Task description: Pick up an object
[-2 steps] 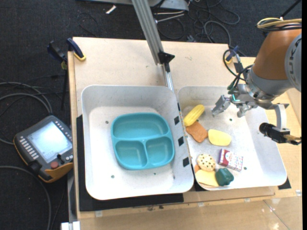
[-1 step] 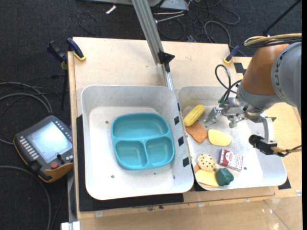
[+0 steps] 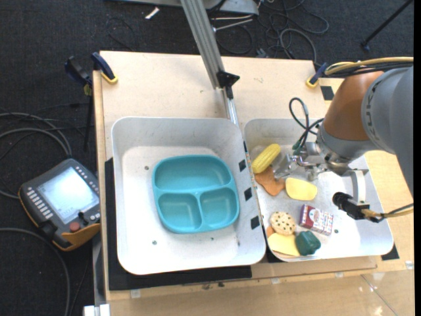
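Pick not done yet. Pincer (image 3: 294, 165) is low in the right bin (image 3: 378, 239), over the gap between the corn cob (image 3: 266, 157) and the yellow block (image 3: 301, 189). Can't tell if it's wide or narrow, and nothing visibly held. All candidates sit in that bin: orange piece (image 3: 269, 182), cookie (image 3: 283, 223), small carton (image 3: 316, 219), green item (image 3: 307, 243). They're packed close, so neighbours crowd any grasp. Left bin (image 3: 125, 176) holds a teal divided tray (image 3: 195, 193). Pendant (image 3: 60, 203) lies off the surface.
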Controlling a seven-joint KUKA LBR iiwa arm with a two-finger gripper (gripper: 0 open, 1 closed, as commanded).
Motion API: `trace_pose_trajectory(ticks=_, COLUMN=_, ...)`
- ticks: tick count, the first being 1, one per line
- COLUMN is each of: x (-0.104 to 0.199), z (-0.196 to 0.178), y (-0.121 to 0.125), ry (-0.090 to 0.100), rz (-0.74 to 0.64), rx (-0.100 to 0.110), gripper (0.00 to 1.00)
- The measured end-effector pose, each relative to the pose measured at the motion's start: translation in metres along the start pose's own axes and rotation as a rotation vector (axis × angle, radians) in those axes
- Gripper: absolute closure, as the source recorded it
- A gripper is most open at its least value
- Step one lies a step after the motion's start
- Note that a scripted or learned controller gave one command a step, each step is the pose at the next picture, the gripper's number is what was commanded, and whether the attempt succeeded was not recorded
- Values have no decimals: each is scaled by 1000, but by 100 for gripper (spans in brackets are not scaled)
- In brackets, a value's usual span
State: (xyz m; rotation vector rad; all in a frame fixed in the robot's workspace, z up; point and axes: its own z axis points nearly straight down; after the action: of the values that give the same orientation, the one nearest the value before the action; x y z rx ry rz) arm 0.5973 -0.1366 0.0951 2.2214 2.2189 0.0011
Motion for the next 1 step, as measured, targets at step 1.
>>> trace_pose_trajectory(ticks=1, x=0, z=-12, y=1, ry=-1, rz=-1, rx=-4, gripper=100)
